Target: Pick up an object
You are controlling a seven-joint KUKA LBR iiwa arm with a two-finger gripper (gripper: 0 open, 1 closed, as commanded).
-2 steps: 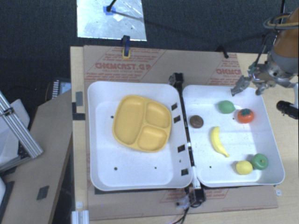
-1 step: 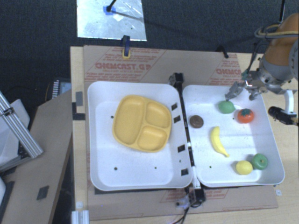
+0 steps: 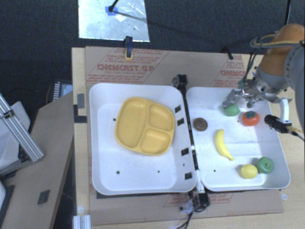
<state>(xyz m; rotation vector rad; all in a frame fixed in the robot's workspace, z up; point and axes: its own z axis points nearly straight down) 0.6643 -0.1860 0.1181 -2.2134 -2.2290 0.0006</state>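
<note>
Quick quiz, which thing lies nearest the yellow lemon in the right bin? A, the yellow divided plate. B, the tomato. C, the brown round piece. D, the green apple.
D: the green apple lies right beside the lemon at the near right corner of the right bin.

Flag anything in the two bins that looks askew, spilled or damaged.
Only the yellow divided plate in the left bin sits rotated, its edges at an angle to the bin's walls. In the right bin, the banana, lemon and other toy foods lie scattered but intact. Nothing spilled.
</note>
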